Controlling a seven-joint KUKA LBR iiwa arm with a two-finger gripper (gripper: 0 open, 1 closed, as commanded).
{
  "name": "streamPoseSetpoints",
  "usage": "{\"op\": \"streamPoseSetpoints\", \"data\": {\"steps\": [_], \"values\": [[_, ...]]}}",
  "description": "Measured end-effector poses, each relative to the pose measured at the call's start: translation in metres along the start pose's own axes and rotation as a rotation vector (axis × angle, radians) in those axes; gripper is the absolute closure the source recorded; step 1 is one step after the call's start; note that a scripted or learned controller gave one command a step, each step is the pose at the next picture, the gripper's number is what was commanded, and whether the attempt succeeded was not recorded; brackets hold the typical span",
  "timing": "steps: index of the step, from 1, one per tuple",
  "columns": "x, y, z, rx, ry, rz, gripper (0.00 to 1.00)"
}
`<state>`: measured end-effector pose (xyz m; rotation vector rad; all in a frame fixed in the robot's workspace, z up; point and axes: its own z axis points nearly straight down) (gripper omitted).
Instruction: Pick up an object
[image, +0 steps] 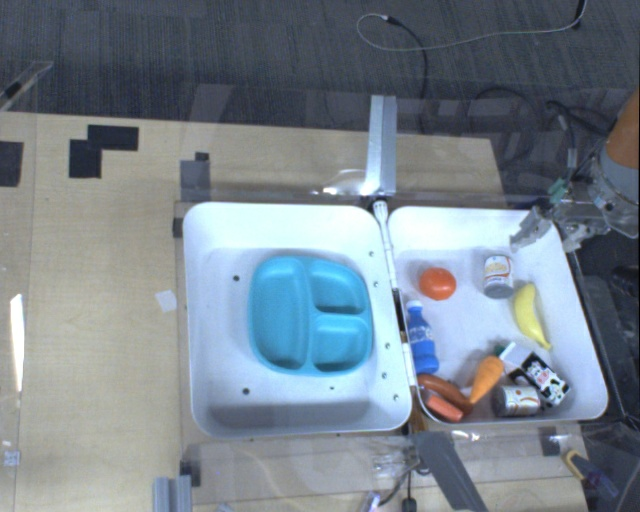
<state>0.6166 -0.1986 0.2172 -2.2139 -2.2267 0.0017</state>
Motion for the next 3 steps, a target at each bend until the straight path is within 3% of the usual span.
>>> {"op": "streamPoseSetpoints", "data": {"steps": [1, 2, 3], "values": [[0.018, -0.006, 0.121, -0.002, 0.000, 0.126, 0.00], [0.020, -0.005, 0.113, -0.001, 0.000, 0.122, 1.00], [0.069, -0.017, 0.017, -0.002, 0.000, 0.049, 1.00]]}}
